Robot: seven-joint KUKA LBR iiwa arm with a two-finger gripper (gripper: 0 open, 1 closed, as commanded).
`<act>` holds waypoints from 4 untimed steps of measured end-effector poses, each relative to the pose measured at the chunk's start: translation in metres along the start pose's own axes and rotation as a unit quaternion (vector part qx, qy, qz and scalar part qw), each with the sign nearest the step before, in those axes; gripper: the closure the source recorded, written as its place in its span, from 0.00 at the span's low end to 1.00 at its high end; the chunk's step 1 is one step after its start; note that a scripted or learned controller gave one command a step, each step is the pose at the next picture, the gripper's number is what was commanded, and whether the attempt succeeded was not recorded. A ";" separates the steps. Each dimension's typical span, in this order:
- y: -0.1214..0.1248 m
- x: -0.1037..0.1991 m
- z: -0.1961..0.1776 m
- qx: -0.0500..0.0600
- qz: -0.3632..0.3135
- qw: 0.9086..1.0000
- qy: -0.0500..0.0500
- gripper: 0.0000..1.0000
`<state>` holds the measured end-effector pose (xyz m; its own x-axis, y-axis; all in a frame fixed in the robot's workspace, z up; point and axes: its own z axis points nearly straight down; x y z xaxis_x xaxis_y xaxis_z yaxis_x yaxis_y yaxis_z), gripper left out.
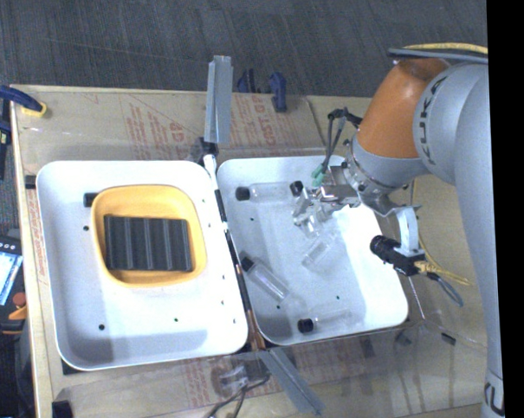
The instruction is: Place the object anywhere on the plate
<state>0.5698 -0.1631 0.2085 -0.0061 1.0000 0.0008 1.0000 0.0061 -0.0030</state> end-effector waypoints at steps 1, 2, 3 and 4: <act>0.028 0.063 -0.025 -0.001 -0.147 0.989 -0.001 1.00; 0.052 0.113 0.017 0.001 -0.229 0.973 0.000 1.00; 0.048 0.146 0.013 0.002 -0.282 0.959 0.000 1.00; 0.088 0.165 -0.014 -0.002 -0.368 0.930 -0.001 1.00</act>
<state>0.6570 0.0023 0.2220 -0.6888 0.7249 -0.0017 0.7249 0.6888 0.0013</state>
